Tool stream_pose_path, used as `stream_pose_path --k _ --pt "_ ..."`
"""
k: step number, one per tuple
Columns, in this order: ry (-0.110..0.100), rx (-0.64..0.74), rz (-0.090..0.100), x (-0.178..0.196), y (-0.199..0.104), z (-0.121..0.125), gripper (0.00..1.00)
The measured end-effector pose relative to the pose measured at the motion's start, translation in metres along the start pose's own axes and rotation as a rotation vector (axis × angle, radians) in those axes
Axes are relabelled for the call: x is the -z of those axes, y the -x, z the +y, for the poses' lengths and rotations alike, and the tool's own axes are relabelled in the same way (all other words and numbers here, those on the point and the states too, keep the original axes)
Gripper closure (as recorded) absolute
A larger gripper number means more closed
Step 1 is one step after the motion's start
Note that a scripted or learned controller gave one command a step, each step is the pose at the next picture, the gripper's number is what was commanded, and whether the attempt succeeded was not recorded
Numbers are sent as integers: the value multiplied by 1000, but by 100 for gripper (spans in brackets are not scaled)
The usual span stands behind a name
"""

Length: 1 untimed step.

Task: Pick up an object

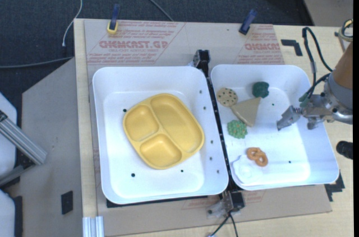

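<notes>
Resting side by side on the table [84,118]: two shallow white bins. Left bin [112,174] holding one yellow divided tray [162,130], three compartments, lying flat near the bin's middle, turned at a slant. Right bin [320,168] holding five small items: round tan cookie [227,97] with dark specks near the left wall; dark green broccoli piece [260,89] toward the far side; tan wedge [247,111] just below and between those two; lighter green leafy piece [237,129] just beside the wedge's near edge; orange pretzel [257,157] toward the near side, apart from the rest. White paper scrap or tag lying close by the pretzel, at the near left corner.

Grey arm reaching in from the right, gripper [298,116] low over the right half of the right bin, well apart from the wedge and the pretzel. Jaws spread open, nothing between them. No item touched.
</notes>
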<state>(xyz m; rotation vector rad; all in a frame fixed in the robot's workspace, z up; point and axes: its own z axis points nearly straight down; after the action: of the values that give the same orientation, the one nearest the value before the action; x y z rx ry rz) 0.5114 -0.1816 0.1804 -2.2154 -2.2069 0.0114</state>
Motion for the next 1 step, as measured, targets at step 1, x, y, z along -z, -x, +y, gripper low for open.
stream_pose_path --k 1 --pt "14 4 -4 7 -1 3 0"
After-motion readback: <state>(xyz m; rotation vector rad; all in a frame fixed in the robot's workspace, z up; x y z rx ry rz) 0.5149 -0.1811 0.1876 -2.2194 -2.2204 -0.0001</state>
